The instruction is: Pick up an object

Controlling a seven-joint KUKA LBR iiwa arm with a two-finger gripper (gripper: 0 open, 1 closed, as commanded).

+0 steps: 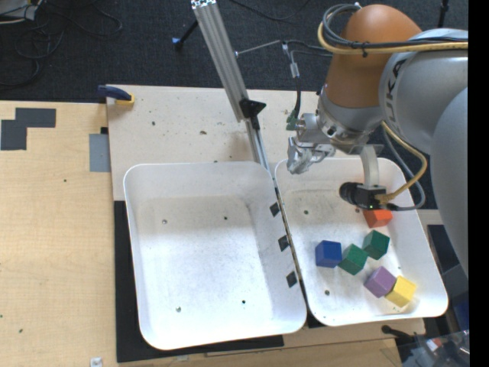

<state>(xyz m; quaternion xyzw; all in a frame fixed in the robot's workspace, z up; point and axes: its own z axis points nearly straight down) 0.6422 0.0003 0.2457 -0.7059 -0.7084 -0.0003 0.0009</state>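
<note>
Smooth white plastic bins (206,312), pale wood bench (46,235), glossy orange band (374,29)

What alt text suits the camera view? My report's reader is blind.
A grey robot arm's claw hangs above the far edge of the right white bin, which holds blue, orange, purple, yellow and two green blocks.

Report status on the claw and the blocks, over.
Claw above right bin's far left corner, holding nothing visible. Six small coloured cubes clustered in that bin's near right part, untouched. Nothing in the way.
</note>
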